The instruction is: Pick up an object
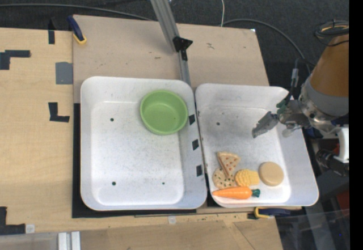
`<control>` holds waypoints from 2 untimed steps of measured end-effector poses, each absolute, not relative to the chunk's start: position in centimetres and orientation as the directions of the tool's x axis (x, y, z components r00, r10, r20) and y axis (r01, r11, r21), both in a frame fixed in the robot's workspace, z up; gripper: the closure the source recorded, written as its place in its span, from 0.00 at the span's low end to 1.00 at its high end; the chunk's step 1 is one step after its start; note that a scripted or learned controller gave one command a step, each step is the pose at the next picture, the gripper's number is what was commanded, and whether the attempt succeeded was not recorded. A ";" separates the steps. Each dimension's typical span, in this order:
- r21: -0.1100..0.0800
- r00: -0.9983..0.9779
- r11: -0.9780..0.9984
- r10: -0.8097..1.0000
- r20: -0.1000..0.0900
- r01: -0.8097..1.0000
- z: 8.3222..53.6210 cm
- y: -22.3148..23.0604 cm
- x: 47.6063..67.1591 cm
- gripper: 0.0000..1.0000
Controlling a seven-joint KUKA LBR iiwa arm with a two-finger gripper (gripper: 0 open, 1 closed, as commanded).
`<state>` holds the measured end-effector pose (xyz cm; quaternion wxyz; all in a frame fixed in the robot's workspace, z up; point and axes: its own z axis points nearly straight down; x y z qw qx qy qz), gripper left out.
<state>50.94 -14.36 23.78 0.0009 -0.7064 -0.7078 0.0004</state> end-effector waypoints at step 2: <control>-0.007 -0.002 0.002 1.000 0.001 1.000 19.0 -13.8 51.5 0.00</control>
